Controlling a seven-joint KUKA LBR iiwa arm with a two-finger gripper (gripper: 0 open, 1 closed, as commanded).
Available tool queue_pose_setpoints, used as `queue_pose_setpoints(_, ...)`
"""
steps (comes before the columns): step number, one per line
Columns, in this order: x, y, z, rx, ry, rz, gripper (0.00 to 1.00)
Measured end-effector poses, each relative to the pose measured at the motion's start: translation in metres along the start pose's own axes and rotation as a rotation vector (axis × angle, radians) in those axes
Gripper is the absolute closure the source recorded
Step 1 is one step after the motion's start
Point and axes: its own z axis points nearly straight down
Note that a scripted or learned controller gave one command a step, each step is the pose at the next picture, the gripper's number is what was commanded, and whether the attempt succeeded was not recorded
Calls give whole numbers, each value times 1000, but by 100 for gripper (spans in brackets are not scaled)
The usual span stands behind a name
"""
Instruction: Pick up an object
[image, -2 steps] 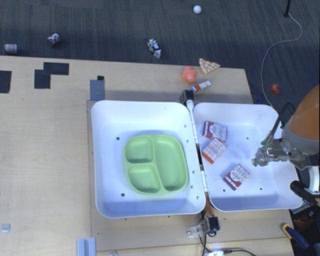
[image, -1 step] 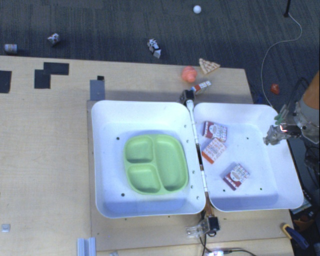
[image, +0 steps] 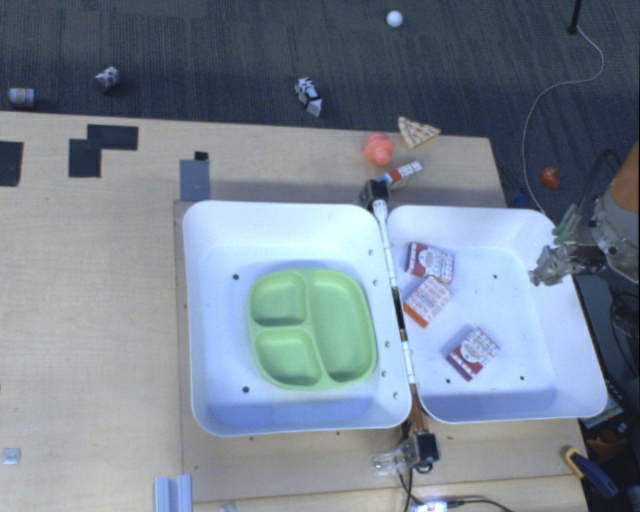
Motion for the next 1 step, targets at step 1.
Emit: queue_pose_setpoints(1, 1, 2, -11, -4, -1, -5, 100)
